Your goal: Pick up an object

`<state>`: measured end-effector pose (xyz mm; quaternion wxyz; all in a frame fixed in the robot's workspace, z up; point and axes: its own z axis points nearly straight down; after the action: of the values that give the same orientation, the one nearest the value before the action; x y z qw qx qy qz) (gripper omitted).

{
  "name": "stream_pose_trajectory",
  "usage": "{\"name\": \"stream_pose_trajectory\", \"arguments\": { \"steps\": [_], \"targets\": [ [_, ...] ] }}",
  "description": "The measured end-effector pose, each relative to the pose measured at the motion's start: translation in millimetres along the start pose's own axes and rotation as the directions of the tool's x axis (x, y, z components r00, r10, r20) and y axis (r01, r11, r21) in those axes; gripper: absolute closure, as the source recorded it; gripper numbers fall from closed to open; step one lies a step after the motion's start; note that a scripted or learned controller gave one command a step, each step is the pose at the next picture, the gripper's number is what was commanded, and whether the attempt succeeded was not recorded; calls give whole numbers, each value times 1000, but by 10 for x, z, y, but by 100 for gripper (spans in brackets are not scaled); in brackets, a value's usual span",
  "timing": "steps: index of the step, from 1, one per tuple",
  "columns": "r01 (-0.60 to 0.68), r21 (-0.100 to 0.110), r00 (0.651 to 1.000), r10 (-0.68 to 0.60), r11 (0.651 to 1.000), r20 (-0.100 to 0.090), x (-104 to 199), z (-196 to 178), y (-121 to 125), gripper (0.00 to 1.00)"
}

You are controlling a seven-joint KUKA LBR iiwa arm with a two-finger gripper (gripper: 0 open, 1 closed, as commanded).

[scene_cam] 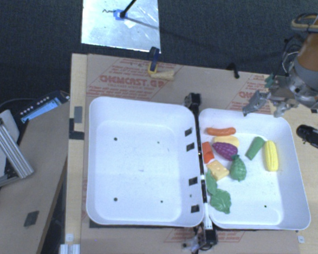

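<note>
The right bin (288,214) holds several toy foods: an orange hot dog (221,131), a purple eggplant (225,150), a green cucumber (255,148), a yellow corn cob (271,155), a yellow cheese wedge (218,169), a small orange piece (207,152) and green leafy pieces (238,169) (220,201). My gripper (266,108) hangs above the bin's far edge, up and to the right of the foods. Its fingers are spread apart with nothing between them.
The left bin (140,166) lies beside the right one, joined by a black hinge strip (195,153). A yellow and blue clip (155,68) sits on the cardboard behind the bins. A shiny metal sheet (120,17) lies further back.
</note>
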<state>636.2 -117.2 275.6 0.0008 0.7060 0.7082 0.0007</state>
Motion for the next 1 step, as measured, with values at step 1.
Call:
{"name": "stream_pose_trajectory", "arguments": {
  "steps": [1],
  "targets": [
    [4,9,1000,-4,1000,-3,362,659,-394,0]
  ]
}}
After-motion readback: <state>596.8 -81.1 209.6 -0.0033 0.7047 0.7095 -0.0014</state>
